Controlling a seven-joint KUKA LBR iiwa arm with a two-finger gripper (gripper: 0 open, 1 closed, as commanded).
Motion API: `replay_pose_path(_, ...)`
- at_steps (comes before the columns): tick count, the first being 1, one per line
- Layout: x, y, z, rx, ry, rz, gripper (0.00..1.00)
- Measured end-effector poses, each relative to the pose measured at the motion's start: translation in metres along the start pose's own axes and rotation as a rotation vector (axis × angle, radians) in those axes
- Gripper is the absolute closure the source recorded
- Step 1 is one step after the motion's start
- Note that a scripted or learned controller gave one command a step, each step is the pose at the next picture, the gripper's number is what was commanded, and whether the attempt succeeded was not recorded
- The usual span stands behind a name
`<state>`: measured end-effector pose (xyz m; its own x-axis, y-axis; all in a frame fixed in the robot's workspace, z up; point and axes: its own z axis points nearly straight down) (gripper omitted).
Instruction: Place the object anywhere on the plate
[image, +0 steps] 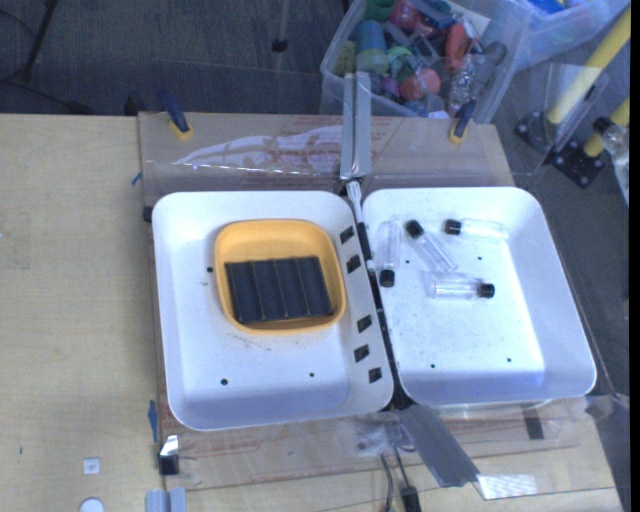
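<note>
A grey flat piece (440, 455) is seen at the bench's near edge. In the left bin (190, 390), a dark ribbed object (278, 290) lies on the yellow plate (275, 238). Clear vials (460, 290) are scattered toward the right bin's (530, 350) far edge. The gripper's state cannot be told.

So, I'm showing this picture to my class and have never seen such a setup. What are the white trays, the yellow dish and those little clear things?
One fixed camera looks down at a slant on a wooden bench. Two shallow white bins sit side by side. The left bin holds a yellow plate with a dark ribbed block lying on it. The right bin holds several small clear vials with black caps, lying loose and apart. A robot arm is meant to move one onto the plate.
</note>
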<state>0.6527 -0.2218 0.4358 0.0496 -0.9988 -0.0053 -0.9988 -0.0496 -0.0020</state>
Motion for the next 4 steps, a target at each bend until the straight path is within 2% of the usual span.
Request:
replay_pose_path(1, -0.002, -0.015, 0.0, 0.003, 0.001, -0.33, 1.0)
replay_pose_path(2, -0.014, -0.012, 0.006, -0.003, -0.001, -0.656, 1.0)
replay_pose_path(3, -0.017, -0.016, 0.001, 0.0, 0.002, -1.028, 1.0)
replay_pose_path(4, -0.002, -0.016, 0.002, 0.0, 0.001, -1.323, 1.0)
